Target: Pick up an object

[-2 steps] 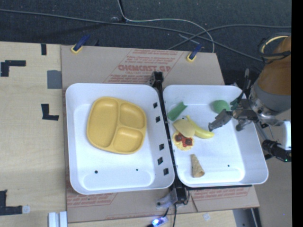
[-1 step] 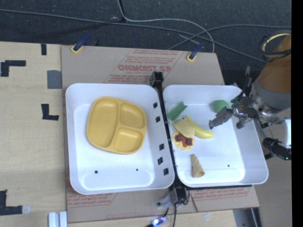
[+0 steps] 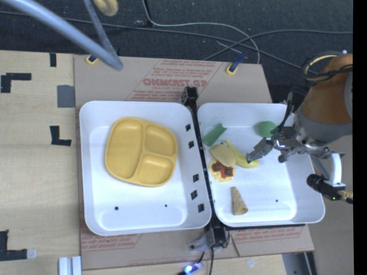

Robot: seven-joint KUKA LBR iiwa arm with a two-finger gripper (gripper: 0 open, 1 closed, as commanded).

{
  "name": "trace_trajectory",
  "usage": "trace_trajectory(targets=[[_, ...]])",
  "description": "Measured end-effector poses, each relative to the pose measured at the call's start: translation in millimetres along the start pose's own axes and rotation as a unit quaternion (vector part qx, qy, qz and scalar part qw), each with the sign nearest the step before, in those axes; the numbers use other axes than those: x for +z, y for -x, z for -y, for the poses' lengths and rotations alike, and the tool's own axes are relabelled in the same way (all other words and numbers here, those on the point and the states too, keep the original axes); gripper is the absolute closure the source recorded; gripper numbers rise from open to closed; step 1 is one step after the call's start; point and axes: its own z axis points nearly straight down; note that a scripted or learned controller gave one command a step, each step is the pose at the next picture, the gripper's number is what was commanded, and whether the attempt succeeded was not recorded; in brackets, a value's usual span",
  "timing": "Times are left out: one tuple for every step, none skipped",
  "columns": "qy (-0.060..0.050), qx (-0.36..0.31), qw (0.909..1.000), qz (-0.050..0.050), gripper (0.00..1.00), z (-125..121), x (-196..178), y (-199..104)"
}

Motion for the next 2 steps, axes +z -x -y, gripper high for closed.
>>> trace_trajectory(targets=[[-0.001, 0.0, 1.0, 0.0, 0.0, 8.6, 47.3, 1.7], [0.0, 0.0, 1.0, 0.0, 0.0, 9.5, 100.9, 1.0]])
